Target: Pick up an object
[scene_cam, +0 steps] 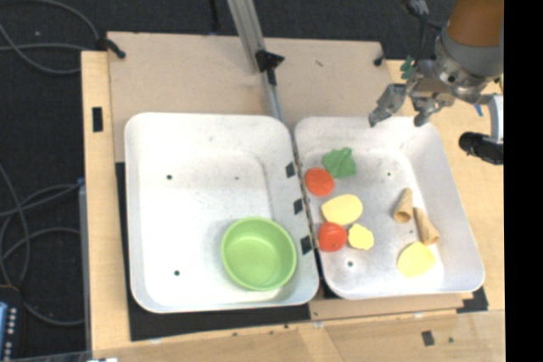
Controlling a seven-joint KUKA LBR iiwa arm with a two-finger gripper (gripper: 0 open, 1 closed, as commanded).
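Note:
My gripper (400,113) hangs over the far edge of the right bin (454,208), its two fingers spread open with nothing between them. Below it in that bin lie a green leafy piece (340,162), a red tomato (319,181), a yellow oval piece (342,208), a second red tomato (332,236), a small yellow piece (361,237), a tan cone-shaped piece (415,215) and a yellow round piece (416,259). The left bin (170,182) holds a green bowl (258,253) near its front right corner.
A slanted aluminium post (242,4) rises behind the bins, ending near their shared far corner. Cables run over the dark floor at the left. The wooden bench edge (97,182) frames the bins.

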